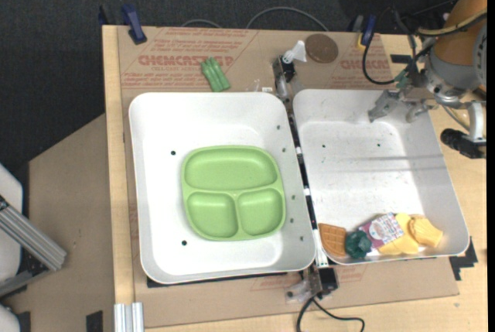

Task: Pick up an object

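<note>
right bin point(433, 168): toys point(384, 235) at near edge, gripper point(398, 107) well apart

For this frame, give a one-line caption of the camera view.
Gripper hovers over right bin, toys in its near corner; green tray in left bin.

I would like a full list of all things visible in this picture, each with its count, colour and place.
bins: two, white, side by side on the bench.
divided tray: one, light green, in the middle of the left bin.
small objects: a cluster, orange, yellow, pink and dark green, in the near corner of the right bin; the exact count is hard to tell.
green item: one, on the cardboard beyond the left bin.
brown disc: one, on the cardboard beyond the right bin.
clamps: two, blue, at the far edge of the bench.
gripper: one, grey, over the far right part of the right bin.
</note>
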`<state>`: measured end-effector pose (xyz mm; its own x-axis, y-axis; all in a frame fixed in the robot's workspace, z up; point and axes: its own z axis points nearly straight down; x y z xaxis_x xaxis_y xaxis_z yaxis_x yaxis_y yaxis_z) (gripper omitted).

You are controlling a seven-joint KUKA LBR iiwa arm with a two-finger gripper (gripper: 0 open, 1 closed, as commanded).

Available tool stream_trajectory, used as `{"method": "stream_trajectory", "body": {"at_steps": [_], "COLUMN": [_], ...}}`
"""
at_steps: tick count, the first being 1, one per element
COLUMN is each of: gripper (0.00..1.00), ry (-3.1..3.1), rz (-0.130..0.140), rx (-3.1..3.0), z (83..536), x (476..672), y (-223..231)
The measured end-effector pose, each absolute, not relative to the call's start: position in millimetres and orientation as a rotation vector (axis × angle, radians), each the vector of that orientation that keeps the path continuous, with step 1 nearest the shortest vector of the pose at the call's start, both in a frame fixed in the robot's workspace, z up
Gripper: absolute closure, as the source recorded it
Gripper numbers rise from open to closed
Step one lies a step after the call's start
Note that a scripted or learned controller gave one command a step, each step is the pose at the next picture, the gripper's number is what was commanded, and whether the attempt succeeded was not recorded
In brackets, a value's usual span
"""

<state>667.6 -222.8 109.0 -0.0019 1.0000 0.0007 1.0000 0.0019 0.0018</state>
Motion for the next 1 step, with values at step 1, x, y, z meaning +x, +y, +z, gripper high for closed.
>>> {"method": "stream_trajectory", "body": {"at_steps": [1], "gripper": [0.00], "ry": [2.226], "rz": [0.004], "rx": [2.226], "z": [84.3], "x": [595.5], "y": [-220.9]}}
